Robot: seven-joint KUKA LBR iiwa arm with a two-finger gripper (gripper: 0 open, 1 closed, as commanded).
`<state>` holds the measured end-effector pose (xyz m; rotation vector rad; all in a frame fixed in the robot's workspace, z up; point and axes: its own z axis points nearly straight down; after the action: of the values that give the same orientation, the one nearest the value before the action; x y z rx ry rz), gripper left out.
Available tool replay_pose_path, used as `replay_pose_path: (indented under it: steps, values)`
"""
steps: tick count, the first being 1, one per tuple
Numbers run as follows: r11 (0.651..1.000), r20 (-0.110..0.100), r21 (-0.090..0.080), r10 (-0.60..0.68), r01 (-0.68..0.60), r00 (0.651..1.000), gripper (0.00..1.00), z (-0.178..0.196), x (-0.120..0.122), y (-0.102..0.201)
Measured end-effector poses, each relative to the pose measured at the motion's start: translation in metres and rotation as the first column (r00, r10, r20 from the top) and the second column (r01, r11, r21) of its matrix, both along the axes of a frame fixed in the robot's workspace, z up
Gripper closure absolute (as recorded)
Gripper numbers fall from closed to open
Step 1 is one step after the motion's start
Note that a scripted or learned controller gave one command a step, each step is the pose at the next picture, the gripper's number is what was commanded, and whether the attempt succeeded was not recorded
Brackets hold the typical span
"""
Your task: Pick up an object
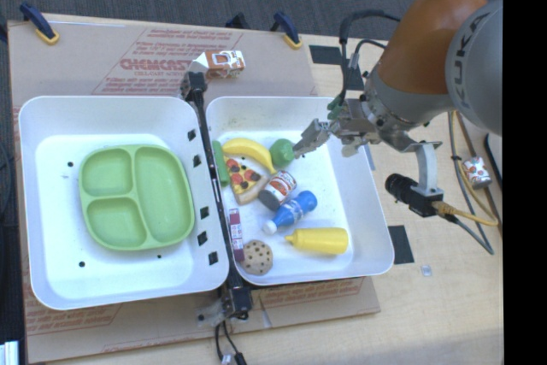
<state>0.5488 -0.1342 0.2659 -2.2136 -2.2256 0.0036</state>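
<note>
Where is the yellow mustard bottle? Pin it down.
The yellow mustard bottle lies in the right bin, near its front edge, between the cookie and blue bottle.

My grey arm (479, 38) wears a broad orange band (427, 38). Both shallow bins are plain white; the left bin (34, 184) carries a pale green divided plastic tray (137, 197). In the right bin (359, 201): a yellow plastic banana (246, 151), a round green toy (282, 153) at its three o'clock, a blue bottle with a white cap (291, 212), a yellow squeeze bottle (318, 241), and a tan cookie (255, 256) (dark speckles), at seven o'clock from that.
</note>
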Motion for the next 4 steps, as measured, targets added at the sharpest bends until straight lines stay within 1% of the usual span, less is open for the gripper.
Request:
replay_pose_path:
  steps: [1, 2, 3, 4]
  values:
    - [1.0, -0.002, 0.0, 0.003, -0.003, 1.0, 0.0, -0.075, 0.009, 0.111]
    - [1.0, -0.001, -0.001, 0.001, -0.001, 1.0, 0.0, -0.075, 0.009, 0.11]
    - [1.0, 0.034, -0.012, 0.002, -0.002, 0.999, 0.0, -0.15, -0.007, 0.045]
    - [1.0, -0.001, 0.0, 0.001, -0.001, 1.0, 0.0, -0.174, -0.072, 0.005]
